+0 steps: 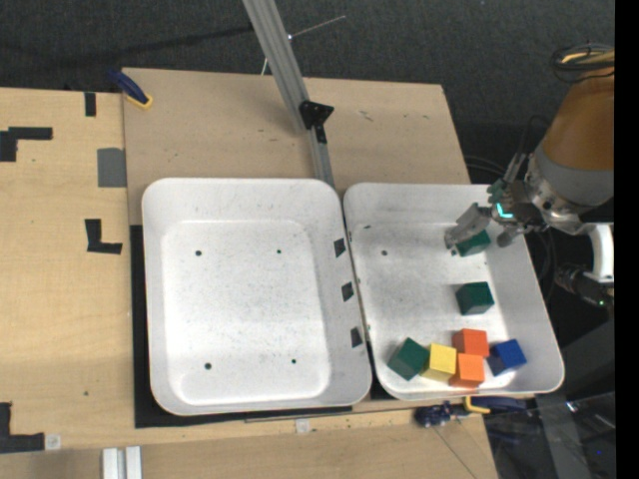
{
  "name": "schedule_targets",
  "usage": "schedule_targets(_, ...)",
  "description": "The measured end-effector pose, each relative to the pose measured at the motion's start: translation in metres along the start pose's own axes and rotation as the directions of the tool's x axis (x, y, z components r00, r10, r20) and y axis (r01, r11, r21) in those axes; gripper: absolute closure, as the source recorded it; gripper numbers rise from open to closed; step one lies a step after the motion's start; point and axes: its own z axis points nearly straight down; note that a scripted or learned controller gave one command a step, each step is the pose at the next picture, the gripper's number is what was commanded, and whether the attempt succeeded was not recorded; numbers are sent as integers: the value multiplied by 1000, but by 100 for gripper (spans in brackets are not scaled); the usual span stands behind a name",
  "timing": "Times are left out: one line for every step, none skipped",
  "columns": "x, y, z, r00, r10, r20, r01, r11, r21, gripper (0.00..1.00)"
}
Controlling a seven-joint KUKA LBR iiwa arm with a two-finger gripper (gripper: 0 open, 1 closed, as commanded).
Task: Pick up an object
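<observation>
A dark green block (472, 242) sits between the fingers of the gripper (469, 236), which is clenched around it over the upper part of the right bin (399, 218), near that bin's far right corner. The grey arm (574, 163), with its orange band, reaches in from the bench's right edge. Below the gripper, well apart from it, a second dark green cube (474, 296) rests on the bin floor near the right wall. Along the bin's near edge lies a cluster: a green block (407, 358), a yellow block (442, 358), two orange blocks (470, 354) and a blue block (507, 355). The left bin (240, 297) lies just beside the right one.
</observation>
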Motion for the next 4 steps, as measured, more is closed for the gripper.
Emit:
schedule_targets(0, 1, -2, 1000, -1, 1, 1, 1000, -4, 0)
schedule_targets(3, -2, 42, 1000, -1, 2, 1, 1000, 1, 0)
schedule_targets(3, 1, 106, 1000, -1, 1, 1, 1000, 3, 0)
schedule_targets(3, 0, 135, 1000, -1, 2, 1, 1000, 0, 0)
